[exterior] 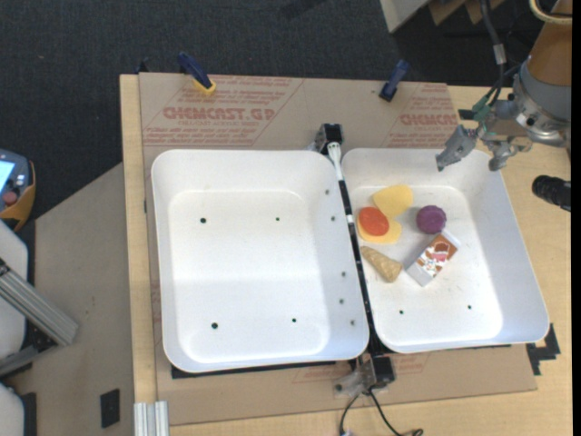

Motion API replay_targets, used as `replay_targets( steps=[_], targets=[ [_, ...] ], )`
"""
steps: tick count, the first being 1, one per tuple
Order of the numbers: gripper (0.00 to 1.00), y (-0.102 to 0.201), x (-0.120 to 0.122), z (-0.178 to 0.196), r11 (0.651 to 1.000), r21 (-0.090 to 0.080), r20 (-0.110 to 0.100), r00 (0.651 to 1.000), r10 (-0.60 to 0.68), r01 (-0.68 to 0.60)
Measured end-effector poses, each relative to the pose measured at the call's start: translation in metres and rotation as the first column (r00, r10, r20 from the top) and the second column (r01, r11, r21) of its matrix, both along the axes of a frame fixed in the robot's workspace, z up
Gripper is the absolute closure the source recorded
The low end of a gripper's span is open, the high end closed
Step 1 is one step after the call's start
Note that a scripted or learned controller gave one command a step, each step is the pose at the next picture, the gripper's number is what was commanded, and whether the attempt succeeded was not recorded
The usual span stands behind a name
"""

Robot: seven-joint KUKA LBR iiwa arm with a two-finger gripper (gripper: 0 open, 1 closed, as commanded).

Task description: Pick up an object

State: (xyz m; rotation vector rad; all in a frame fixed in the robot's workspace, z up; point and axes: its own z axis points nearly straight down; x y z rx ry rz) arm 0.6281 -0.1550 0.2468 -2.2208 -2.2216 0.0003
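Observation:
In the right bin (490, 289) lie several small objects. A yellow piece (393, 198) sits beside a red-orange round one (373, 222). To their right is a purple ball (431, 217). Below are a tan wedge (383, 263) and a small white and red carton (432, 258). My gripper (476, 153) hangs over the bin's far right corner, above and to the right of the objects. It is open, its two fingers spread apart with nothing between them.
The left bin (182, 243) adjoins the right one along a black clamp strip (349, 234). Both rest on a cardboard sheet (227, 98) held by blue clips (197, 73). The arm's grey and orange wrist (545, 71) reaches in from the upper right.

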Motion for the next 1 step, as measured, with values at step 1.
replay_targets(
  steps=[1],
  targets=[
    [0.0,-0.0151,0.0375,-0.1699,1.0,0.001,-0.005,1.0,0.001,-0.001]
  ],
)
